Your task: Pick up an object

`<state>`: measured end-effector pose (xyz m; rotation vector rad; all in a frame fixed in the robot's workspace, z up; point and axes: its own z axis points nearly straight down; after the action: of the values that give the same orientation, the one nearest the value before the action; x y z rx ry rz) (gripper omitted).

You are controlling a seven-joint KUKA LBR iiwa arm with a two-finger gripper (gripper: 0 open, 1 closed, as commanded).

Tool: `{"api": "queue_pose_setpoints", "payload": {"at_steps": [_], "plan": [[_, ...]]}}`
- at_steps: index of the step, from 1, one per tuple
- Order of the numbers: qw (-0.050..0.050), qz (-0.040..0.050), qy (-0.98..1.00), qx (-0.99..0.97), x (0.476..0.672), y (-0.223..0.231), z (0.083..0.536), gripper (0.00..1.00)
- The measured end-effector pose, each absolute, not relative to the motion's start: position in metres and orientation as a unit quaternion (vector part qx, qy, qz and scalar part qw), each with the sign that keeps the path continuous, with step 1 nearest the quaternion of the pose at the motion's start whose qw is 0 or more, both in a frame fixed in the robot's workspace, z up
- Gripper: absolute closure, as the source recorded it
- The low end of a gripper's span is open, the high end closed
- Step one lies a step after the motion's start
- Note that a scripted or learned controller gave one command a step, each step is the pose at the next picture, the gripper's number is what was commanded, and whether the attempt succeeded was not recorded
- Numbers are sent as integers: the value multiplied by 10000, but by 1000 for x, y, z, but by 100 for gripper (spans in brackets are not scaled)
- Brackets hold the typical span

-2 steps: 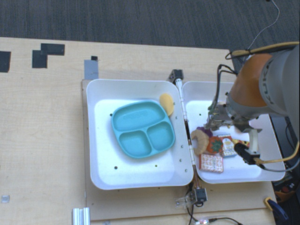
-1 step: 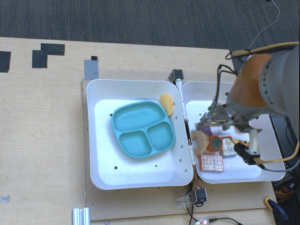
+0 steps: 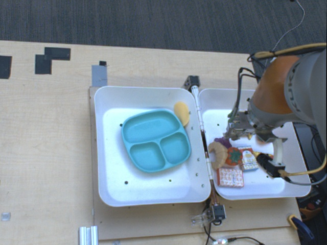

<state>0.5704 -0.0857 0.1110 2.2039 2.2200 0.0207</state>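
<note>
Looking down at the gripper [image 3: 236, 131], you see it hanging low in the right bin [image 3: 249, 192], just above the back edge of a small heap of things; whether it is spread or closed on anything cannot be told, since the wrist hides its tips. Nothing shows clamped in it, so I judge the pick not yet made. The heap lies just beside it, toward the bin's near-left corner: a tan soft lump [image 3: 218, 152], a purple piece [image 3: 223, 142] touching it, a red and green round item [image 3: 234, 157], a small white carton [image 3: 249, 160] and a red patterned packet [image 3: 230, 177]. Their print is too small to read. In the left bin [image 3: 143, 91] lie a teal divided plate [image 3: 156, 141] and a yellow object [image 3: 182, 113], well apart from the gripper.
</note>
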Motion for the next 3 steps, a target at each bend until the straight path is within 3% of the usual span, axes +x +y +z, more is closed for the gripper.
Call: {"api": "queue_pose_setpoints", "payload": {"at_steps": [1, 2, 3], "plan": [[67, 67, 7096, 7046, 570, -86, 111, 0], [74, 80, 7103, 7038, 572, -85, 122, 100], [74, 80, 7103, 7038, 572, -85, 122, 0]]}}
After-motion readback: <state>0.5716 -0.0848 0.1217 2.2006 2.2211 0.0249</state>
